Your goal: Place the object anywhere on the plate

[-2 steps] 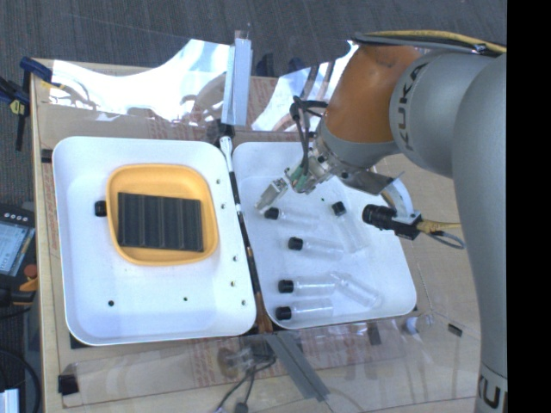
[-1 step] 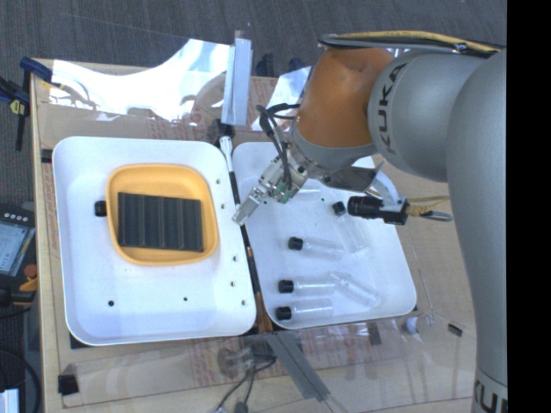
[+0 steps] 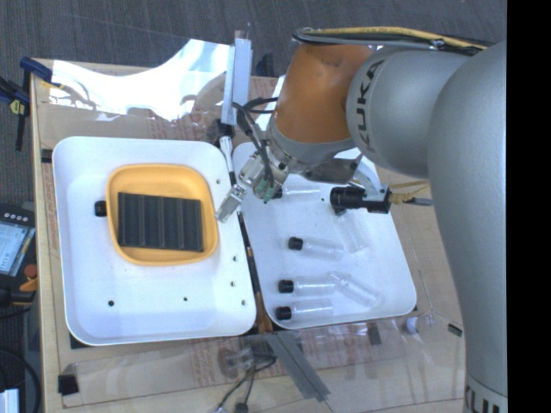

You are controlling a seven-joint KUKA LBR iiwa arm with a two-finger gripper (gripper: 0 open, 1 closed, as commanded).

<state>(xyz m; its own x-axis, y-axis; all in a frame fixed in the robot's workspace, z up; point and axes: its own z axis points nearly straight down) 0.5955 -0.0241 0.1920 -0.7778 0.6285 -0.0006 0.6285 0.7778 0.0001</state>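
Note:
A yellow plate [image 3: 164, 181] lies in the left white bin [image 3: 129, 317], and a black ridged slab [image 3: 164, 221] rests on it. Several clear tubes with black caps lie in the right white bin [image 3: 392, 265]: one in the middle [image 3: 320, 246], one lower [image 3: 306, 286], one by the front wall [image 3: 301, 313]. My gripper [image 3: 232, 201] hangs low over the divide between the two bins, just right of the plate's right rim and up-left of the tubes. Nothing can be made out at its tip.
A small black piece [image 3: 101, 207] sits in the left bin against the plate's left rim. The grey and orange arm [image 3: 362, 101] covers the back of the right bin. Crumpled clear film [image 3: 155, 84] lies behind the left bin.

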